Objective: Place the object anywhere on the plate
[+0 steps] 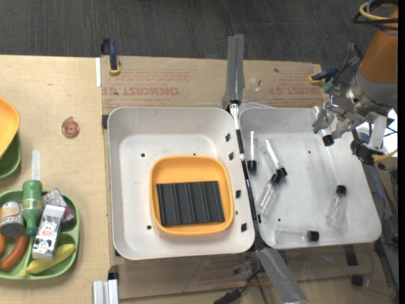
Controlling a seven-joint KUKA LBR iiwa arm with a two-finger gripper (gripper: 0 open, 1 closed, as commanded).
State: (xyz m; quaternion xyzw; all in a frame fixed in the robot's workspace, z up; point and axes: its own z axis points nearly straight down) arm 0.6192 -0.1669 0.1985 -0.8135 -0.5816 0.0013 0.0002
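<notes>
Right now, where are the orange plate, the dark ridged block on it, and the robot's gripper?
orange plate (pixel 190 164): camera view, its bare back rim.
dark ridged block (pixel 190 202): camera view, its middle ridge.
gripper (pixel 328 132): camera view, its tip above the right bin.

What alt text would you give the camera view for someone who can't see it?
A grey-and-orange arm's gripper hovers over the right bin's far corner, above scattered clear vials. The left bin holds an orange plate bearing a dark ridged block.

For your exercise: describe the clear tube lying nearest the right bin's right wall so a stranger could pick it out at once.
Start at the right white bin. Along its right wall lies a clear plastic tube with a black cap, cap pointing away from the viewer. Unlike the other tubes, it lies alone on that side.
</notes>
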